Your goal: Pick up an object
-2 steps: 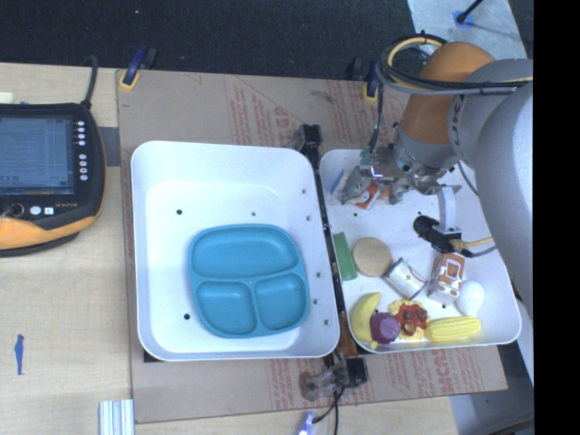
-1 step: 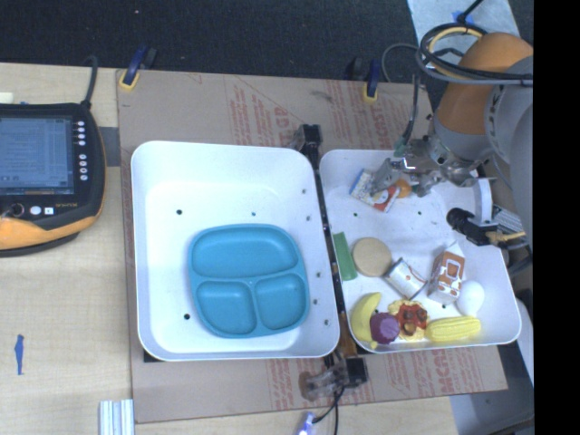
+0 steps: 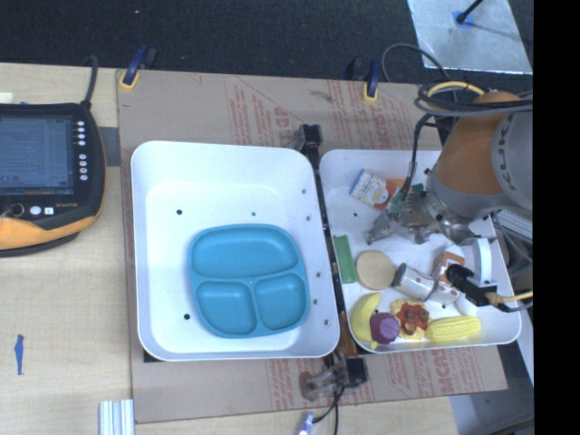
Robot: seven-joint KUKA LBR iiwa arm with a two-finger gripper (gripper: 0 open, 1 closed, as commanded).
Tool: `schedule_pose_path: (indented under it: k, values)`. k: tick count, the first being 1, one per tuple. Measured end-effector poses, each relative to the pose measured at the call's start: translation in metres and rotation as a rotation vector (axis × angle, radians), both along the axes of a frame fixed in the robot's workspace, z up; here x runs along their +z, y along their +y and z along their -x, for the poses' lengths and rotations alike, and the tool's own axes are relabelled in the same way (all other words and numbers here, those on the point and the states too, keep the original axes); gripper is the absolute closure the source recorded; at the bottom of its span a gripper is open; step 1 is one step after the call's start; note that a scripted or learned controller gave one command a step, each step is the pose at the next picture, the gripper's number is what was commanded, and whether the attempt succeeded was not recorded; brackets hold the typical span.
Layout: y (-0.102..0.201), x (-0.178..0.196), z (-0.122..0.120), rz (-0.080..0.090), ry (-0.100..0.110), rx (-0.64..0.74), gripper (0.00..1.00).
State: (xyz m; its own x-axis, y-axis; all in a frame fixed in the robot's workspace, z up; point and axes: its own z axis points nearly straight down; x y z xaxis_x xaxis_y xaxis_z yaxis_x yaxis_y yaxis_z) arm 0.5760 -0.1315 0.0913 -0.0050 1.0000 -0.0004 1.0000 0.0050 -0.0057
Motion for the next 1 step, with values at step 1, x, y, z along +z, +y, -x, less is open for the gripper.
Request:
schedule_pose_path:
  k: [1]
  values:
    - [0.0007, -0.0003, -0.0786, -0.001, 0.005, -0.002, 0.0]
